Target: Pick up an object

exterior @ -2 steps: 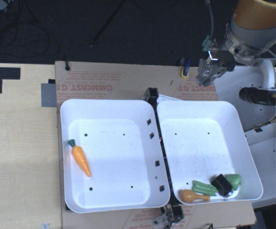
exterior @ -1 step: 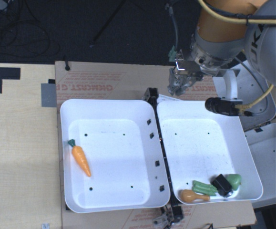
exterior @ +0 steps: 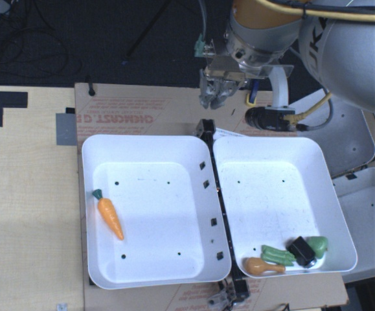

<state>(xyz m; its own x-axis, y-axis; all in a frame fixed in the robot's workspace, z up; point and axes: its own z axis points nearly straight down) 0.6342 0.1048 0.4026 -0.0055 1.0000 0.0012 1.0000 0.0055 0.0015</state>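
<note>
Four small toys crowd the near corner of the right bin (exterior: 342,225): an orange pear-like piece (exterior: 261,266), a green pod (exterior: 278,255), a black block (exterior: 302,251), a green lump (exterior: 318,243). Alone in the left bin (exterior: 90,173) lies a toy carrot (exterior: 111,218) (orange, green-tipped); we judge it light, stiff, slick, best pinched mid-body. Farthest back hangs the gripper (exterior: 214,98), state we cannot tell.

We find even overhead light that renders the two shallow white plastic bins (exterior: 271,157) bright and nearly blown out with only faint shading along their inner walls, a dim, underexposed dark background above the bench, and mild softness throughout the frame.
</note>
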